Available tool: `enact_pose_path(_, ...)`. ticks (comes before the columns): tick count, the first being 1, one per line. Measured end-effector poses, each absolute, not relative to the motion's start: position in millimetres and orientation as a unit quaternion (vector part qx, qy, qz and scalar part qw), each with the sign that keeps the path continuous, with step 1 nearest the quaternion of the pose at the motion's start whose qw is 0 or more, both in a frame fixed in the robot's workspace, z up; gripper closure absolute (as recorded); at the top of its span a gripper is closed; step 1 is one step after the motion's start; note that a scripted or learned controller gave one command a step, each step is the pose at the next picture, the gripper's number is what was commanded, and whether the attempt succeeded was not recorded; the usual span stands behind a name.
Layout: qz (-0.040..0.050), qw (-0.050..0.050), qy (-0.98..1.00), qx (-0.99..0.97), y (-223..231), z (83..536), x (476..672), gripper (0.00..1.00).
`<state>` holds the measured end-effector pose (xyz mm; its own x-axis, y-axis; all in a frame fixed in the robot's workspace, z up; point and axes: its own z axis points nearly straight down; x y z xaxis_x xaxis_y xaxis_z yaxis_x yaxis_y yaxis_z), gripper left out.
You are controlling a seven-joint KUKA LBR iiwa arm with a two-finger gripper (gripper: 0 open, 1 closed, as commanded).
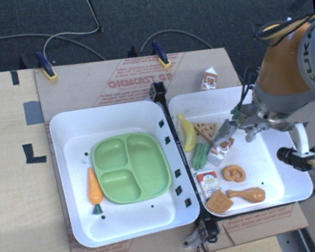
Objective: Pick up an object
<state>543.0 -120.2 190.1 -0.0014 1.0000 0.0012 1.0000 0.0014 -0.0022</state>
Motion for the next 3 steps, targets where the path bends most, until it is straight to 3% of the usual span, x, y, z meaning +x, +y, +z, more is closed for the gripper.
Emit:
enact_pose_path(1, -0.0074, -0.015, -0.708, -0.706, -104.1, 108.6, 584.6, 0.0)
enact_pose_path(3, -0.0087, -0.017, -0.708, -0.706, -105.7, 105.9, 589.5, 0.0)
